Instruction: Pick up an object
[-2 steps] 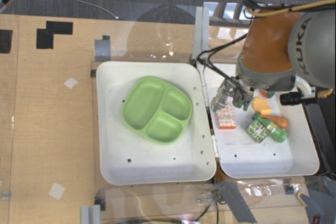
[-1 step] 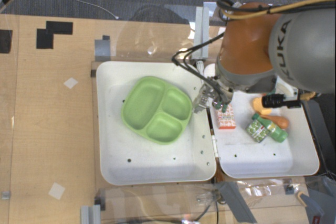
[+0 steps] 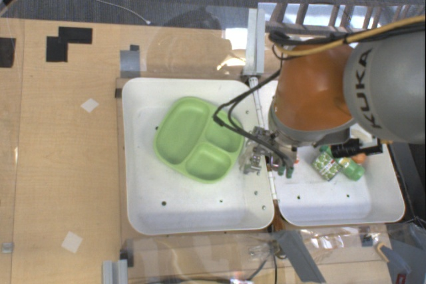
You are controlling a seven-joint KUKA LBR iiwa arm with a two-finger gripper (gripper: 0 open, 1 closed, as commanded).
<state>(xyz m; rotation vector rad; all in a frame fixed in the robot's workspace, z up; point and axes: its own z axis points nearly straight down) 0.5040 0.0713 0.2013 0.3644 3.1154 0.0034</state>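
The arm (image 3: pixel 346 83) hides much of the right bin (image 3: pixel 346 206).

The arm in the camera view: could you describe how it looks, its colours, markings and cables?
The arm is a thick rounded grey body with black KUKA lettering on its side and a broad orange band above the wrist. Black cables loop from the wrist area, and a yellow cable runs along the top. The gripper is small, metallic and dark.

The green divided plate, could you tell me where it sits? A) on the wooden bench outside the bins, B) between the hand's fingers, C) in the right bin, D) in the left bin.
D: the green divided plate lies flat on the floor of the left bin, while the hand hangs over the seam between the two bins, just beside the plate's right edge.
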